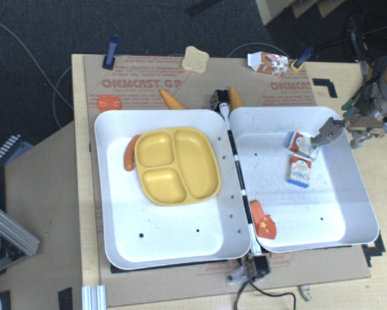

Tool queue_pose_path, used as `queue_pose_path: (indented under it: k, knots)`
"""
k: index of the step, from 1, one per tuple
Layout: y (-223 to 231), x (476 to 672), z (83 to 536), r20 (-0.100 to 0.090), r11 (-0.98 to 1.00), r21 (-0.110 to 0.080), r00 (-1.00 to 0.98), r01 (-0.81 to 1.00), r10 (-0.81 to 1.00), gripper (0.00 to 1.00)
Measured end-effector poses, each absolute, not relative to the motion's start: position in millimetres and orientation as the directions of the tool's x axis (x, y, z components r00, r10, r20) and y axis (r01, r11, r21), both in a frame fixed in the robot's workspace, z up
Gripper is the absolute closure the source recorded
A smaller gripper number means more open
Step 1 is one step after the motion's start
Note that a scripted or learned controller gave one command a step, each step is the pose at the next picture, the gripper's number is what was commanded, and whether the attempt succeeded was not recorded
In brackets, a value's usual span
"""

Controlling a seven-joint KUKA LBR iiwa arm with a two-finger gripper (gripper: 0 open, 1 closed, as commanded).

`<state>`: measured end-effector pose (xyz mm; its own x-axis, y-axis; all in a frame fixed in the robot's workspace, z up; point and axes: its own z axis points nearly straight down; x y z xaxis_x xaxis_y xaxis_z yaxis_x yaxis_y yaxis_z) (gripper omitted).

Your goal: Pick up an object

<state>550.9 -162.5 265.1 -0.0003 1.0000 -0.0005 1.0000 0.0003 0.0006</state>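
Note:
Two small red, white and blue cartons lie in the right bin (335, 205). The upper carton (300, 144) is tilted, and the lower carton (299, 172) lies just below it. My gripper (321, 136) reaches in from the right edge and its tip is at the upper carton's right side; I cannot tell whether it touches. A red flat piece with a yellow mark (263, 223) rests on the right bin's lower left rim.
The left bin (174, 237) holds a yellow divided plate (177, 165) with a red sausage (129, 154) beside it. Behind the bins, on the cardboard, lie a bread slice (194, 59), a carrot (172, 99), a red disc (108, 102), a blue marker (110, 51) and a small packet (268, 62).

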Motion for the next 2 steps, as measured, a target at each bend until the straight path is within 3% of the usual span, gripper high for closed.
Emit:
queue_pose_path:
  k: [1,2]
  knots:
    - [-179.6,590.0,91.8,0.001,0.000,-0.005,0.000,1.000,1.000,0.00]
    - [-180.1,592.4,104.5,-0.001,0.000,0.002,0.000,1.000,1.000,1.00]
